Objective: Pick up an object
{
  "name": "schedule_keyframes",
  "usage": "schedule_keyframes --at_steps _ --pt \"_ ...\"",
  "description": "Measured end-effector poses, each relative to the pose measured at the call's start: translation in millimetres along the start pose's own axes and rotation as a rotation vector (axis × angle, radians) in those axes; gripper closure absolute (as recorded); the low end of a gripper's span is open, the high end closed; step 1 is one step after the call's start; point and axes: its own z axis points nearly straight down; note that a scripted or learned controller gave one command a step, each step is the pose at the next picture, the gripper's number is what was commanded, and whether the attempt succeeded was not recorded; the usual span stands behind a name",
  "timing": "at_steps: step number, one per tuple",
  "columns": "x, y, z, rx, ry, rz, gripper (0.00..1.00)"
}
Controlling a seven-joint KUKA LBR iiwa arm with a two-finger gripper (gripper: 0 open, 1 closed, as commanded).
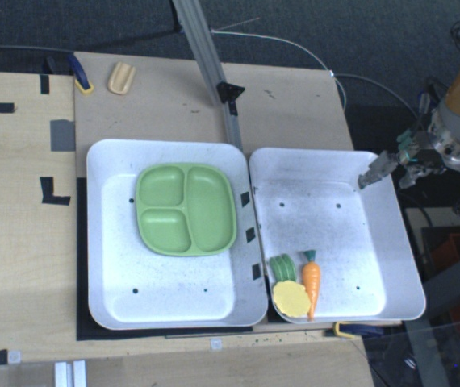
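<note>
The hand (pixel 387 168) is at the right rim of the right bin (pixel 391 240), near its far corner. Its two fingers stand apart and there is nothing between them. In the near left corner of this bin lie three toy foods close together: an orange carrot (pixel 311 285), a round yellow piece (pixel 291 299) that touches it, and a small green piece (pixel 282 268) just behind. In the left bin (pixel 109 240) a green divided plate (pixel 186 208) lies flat. A small beige block (pixel 121 78) rests on the counter (pixel 294 103) behind the bins.
</note>
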Motion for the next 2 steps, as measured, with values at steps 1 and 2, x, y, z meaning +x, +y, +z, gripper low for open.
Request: schedule_keyframes --at_steps 1,2 --pt "0 0 0 0.000 0.000 0.000 0.00" --pt "10 -2 51 0.005 0.001 0.001 0.00"
